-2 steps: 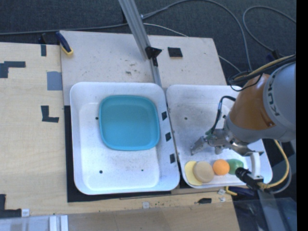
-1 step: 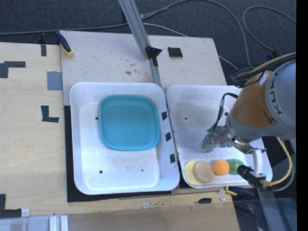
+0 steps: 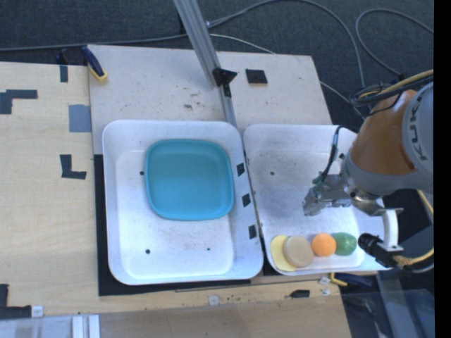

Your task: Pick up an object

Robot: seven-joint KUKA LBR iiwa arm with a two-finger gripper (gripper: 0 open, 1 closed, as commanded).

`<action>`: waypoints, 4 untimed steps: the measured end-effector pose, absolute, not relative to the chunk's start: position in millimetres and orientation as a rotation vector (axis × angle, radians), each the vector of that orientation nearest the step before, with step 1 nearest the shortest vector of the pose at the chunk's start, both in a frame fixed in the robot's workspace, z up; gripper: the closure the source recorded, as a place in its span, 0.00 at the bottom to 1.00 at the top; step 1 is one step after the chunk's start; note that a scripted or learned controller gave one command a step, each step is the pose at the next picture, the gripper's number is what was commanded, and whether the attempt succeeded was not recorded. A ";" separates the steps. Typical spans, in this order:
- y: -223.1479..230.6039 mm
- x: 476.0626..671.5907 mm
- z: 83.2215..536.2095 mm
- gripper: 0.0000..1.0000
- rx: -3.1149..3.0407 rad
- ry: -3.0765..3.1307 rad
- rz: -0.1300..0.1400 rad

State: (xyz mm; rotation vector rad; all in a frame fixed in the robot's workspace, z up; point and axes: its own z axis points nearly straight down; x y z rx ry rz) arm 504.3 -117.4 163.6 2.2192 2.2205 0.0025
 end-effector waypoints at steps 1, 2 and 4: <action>-117.2 504.8 215.2 1.00 2.219 2.221 0.003; -72.1 515.4 225.0 1.00 2.217 2.227 0.001; 24.3 546.3 241.1 1.00 2.217 2.227 0.001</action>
